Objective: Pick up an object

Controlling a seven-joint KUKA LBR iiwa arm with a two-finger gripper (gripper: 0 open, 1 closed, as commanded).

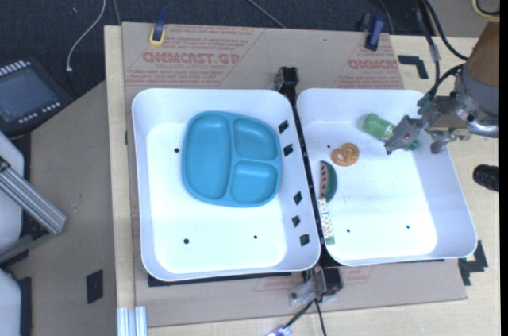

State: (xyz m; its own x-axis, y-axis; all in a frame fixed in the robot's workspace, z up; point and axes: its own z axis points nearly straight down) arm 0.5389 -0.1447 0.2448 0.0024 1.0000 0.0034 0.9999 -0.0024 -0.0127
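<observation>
One green object lies just beside the end effector.

The shallow white right-hand bin has a broad bare floor across its near and right parts; a green object, a small brown pretzel-shaped piece and a dark green slice by the left wall crowd its far-left; the round blue divided plate fills the middle of the left-hand white bin, leaving bare floor along its near side.
</observation>
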